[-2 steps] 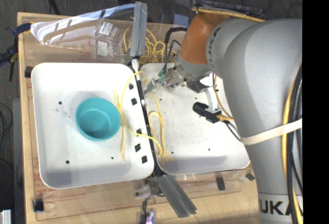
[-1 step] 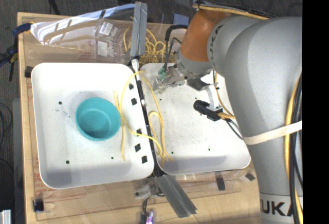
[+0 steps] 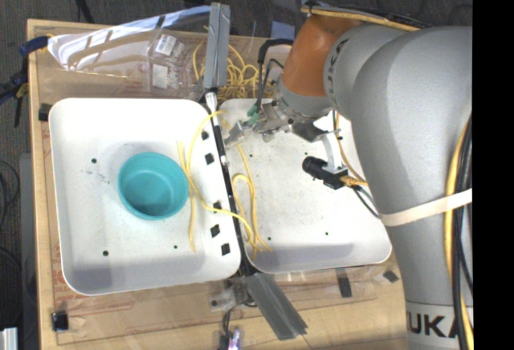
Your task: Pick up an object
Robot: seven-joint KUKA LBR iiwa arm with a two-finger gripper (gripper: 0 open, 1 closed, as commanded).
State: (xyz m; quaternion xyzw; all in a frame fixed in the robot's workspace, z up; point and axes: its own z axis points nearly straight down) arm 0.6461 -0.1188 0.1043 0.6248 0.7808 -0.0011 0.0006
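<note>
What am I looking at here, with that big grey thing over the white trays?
You are looking down at a slant from a camera fixed above a wooden bench. The big grey thing is a robot arm reaching in from the right, with an orange band above its wrist. At its end is a pincer, low over the far corner of the right tray; I cannot tell whether it grips anything. Its job is to pick up an object. The left tray holds a teal bowl. Thin yellow cords lie over the divide between the trays. Crumpled clear plastic sits behind the left tray.
</note>
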